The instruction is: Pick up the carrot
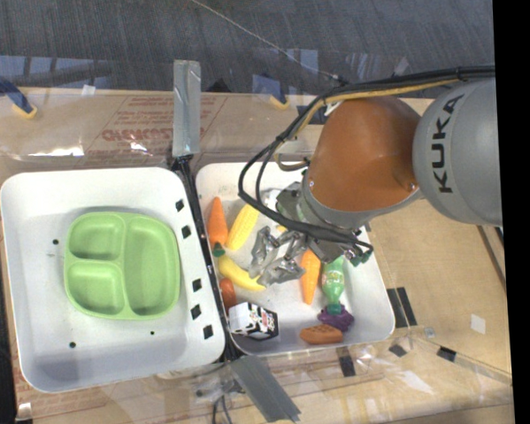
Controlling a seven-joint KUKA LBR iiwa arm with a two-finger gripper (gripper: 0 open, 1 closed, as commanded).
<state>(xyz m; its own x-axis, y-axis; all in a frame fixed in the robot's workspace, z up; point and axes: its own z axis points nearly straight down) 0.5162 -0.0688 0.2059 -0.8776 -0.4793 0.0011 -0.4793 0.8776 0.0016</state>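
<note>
Just right of the jaws (279, 261) lies a carrot (310, 276).

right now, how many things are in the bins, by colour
Orange: 2, the carrot by the divider and a second carrot beside the claw
Yellow: 2, the upper yellow piece and the lower one
Green: 2, the divided plate and the green bottle
Purple: 1
Brown: 1
Red: 1
Black-and-white: 1
Total: 10

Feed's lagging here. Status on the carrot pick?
Gripper low in right bin. Two carrots: one at left wall, one beside gripper. Corn nearby.
</note>
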